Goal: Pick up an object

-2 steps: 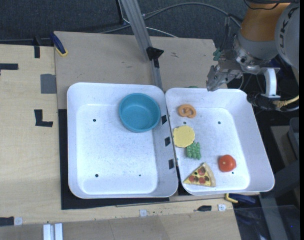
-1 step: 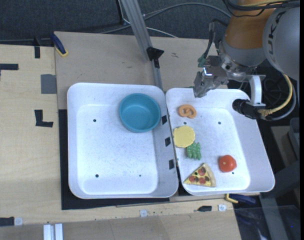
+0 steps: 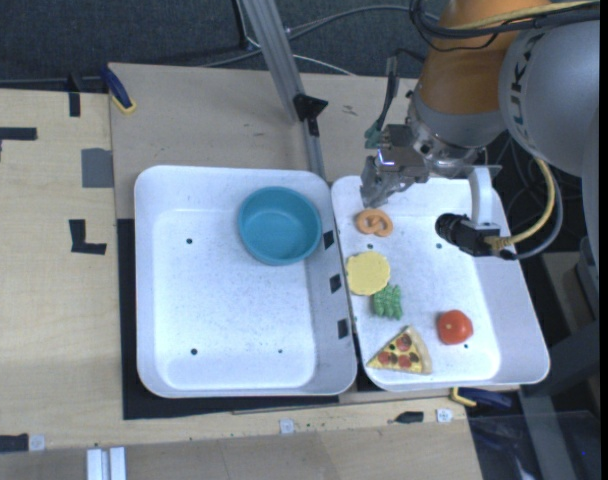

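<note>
Pale wooden worktop (image 3: 44,268) carries two white bins. Near the right bin's (image 3: 509,308) far-left corner lies a small orange pretzel (image 3: 374,223), probably light, stiff plastic, best pinched across its width. Just above it the fingers (image 3: 376,190) hang; their opening is unclear.

I can read only one marking from here: dark capital letters on the grey arm (image 3: 559,78) housing near the upper right corner, cut off by the curve of the shell. They look like "UK", part of a longer brand name. I find no other legible text, numbers or labels.
</note>
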`<move>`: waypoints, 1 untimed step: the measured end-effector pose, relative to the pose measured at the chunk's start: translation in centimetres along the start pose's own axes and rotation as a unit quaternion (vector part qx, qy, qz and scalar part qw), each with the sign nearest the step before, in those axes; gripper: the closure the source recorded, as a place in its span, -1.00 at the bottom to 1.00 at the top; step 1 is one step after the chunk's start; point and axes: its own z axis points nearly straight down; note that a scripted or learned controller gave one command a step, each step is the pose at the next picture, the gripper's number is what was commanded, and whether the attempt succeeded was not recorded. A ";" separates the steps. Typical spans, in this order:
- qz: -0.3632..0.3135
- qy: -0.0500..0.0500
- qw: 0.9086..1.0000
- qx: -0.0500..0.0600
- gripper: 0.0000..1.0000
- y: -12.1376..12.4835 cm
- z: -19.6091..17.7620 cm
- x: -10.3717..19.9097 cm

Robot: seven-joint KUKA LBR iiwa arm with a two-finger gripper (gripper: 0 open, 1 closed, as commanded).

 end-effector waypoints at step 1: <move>0.000 0.000 1.000 0.000 1.00 -2.8 0.4 4.1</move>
